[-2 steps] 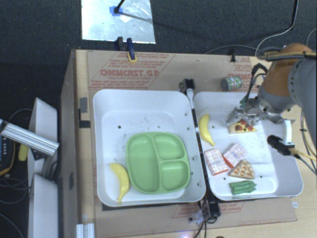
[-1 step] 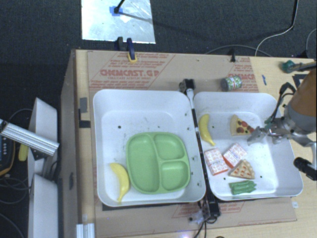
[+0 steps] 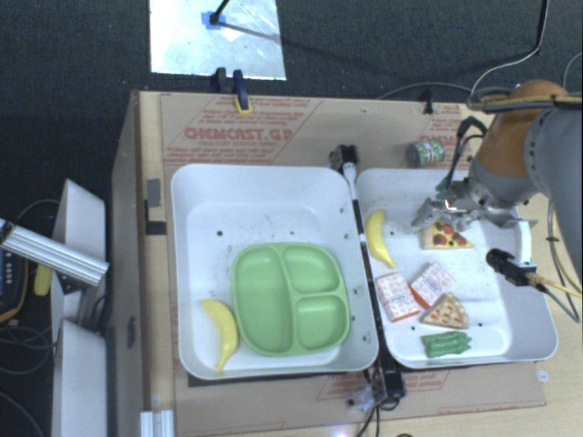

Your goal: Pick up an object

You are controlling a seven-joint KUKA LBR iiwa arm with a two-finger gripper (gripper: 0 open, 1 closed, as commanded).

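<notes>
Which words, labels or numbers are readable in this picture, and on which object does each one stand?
"CHEMCAST GP": large red print on the brown paper-covered board behind the two white bins, seen upside down.
Smaller red lines around it: too blurred to read.
Label of the small green and white can behind the right bin: too small to read.
Two red and white packets in the right bin: print illegible.

Claw (image 3: 444, 209) low, arm (image 3: 519, 153) bent

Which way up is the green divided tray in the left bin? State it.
Right way up. The green divided tray lies flat on the left bin floor with its three compartments facing upward, a yellow banana beside it.
</notes>
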